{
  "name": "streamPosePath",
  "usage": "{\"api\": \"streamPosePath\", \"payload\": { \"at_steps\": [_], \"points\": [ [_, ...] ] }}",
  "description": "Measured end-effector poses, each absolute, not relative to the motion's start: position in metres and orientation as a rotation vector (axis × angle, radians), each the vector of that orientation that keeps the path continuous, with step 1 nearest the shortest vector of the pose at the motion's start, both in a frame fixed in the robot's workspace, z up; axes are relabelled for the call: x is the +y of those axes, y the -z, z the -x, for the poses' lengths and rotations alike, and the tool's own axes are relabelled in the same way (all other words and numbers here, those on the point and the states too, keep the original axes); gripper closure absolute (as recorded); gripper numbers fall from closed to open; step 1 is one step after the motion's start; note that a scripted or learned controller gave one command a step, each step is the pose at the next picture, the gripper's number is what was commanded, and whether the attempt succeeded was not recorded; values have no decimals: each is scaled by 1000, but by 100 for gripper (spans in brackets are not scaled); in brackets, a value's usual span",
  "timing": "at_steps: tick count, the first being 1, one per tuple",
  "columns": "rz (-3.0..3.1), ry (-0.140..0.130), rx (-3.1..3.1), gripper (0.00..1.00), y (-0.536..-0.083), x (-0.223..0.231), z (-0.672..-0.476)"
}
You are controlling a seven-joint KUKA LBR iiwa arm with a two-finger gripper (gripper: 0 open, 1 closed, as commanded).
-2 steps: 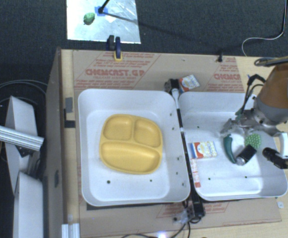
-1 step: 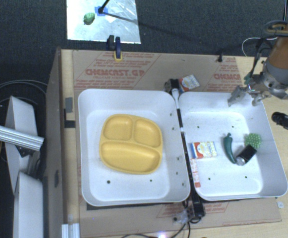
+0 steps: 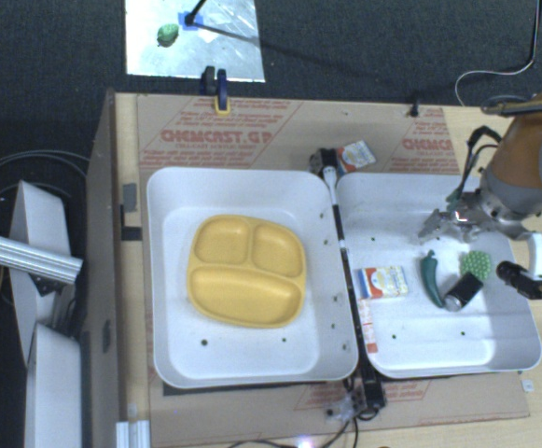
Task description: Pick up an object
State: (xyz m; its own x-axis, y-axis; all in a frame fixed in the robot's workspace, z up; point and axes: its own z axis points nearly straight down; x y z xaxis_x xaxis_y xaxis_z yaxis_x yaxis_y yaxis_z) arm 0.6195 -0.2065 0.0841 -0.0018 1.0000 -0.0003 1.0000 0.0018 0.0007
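Counts: 2 white bins, left bin [image 3: 173,250] and right bin [image 3: 494,348]. Left bin: 1 yellow divided plate [image 3: 247,271]. Right bin: 4 items, namely 1 small printed box [image 3: 383,282], 1 green pepper [image 3: 430,279], 1 black block [image 3: 464,291], 1 green bumpy ball [image 3: 477,263]. 1 arm [image 3: 522,161], 1 pincer [image 3: 446,222].

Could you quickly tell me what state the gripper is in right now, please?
Gripper: above the right white bin, near its far side, holding nothing that shows; open or shut cannot be told.
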Motion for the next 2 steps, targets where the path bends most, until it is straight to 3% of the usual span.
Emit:
{"api": "streamPosePath", "payload": {
  "at_steps": [1, 2],
  "points": [
    [-2211, -6, 2222, 0, -160, -206, -670],
    [-2220, 0, 2223, 0, -84, -207, -607]
  ]
}}
